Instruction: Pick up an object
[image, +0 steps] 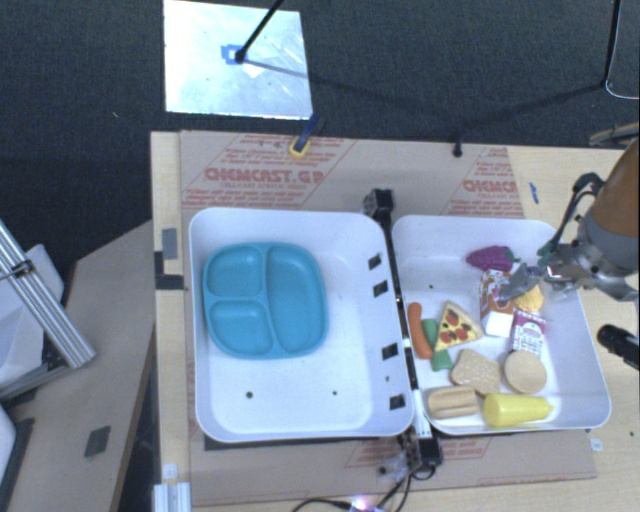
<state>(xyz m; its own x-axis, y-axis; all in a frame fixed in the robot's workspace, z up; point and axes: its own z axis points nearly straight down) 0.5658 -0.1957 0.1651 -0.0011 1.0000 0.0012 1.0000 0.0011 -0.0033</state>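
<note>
We are seeing the gripper (522, 280) hovering over the right bin (590, 345), its opening impossible to judge. Toy food is lying below: a pizza slice (459, 326) left, a purple piece (489, 258) behind it

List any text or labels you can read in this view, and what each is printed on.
"CHEMCAST GP": red print on the brown sheet under the bins, behind the left bin.
The same red print repeats on the sheet behind the right bin, too blurred to read for certain.
Red and white packet in the right bin: print too small to read.
Blue divided plate carries no text.
</note>
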